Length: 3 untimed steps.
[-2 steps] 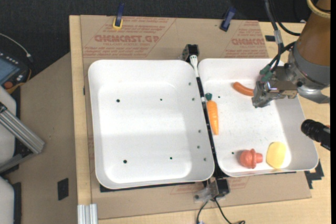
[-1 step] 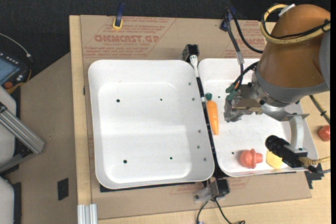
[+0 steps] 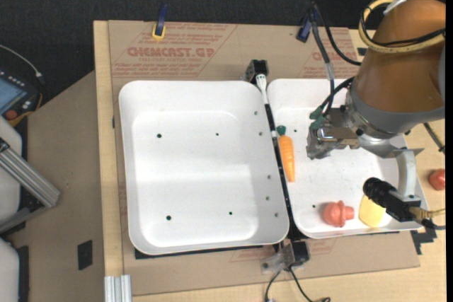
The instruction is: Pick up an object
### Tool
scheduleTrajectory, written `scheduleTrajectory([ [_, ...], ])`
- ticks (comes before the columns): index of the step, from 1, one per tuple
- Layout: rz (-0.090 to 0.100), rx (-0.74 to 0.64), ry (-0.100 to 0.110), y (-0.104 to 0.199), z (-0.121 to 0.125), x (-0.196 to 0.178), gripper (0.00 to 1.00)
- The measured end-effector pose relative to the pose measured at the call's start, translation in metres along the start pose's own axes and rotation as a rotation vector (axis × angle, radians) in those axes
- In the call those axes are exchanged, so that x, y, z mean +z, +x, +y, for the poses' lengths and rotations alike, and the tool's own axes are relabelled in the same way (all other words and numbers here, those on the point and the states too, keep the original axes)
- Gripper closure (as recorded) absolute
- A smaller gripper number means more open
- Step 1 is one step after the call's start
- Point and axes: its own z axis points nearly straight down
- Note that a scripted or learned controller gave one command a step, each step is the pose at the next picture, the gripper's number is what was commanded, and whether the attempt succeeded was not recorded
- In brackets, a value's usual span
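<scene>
The carrot (image 3: 286,158) lies in my right bin (image 3: 311,92), close against the wall shared with the left bin (image 3: 191,159). Its long axis runs near to far, green top at the far end and orange tip toward the near rim. My pincer (image 3: 320,141) hangs over the right bin just right of the carrot, apart from it. How wide it stands I cannot tell. A red toy (image 3: 337,213) and a yellow piece (image 3: 372,212) sit near the front rim.

Brown cardboard sheet (image 3: 205,46) under two white bins, blue clamps (image 3: 161,23).
</scene>
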Motion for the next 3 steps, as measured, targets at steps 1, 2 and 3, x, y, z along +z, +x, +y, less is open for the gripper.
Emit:
scheduleTrajectory([
  [1,0.000,0.001,0.001,0.000,0.000,0.001,0.00],
  [2,-0.002,0.003,0.006,-0.047,0.070,0.100,0.00],
  [3,-0.002,0.007,0.007,-0.133,0.066,0.132,0.00],
])
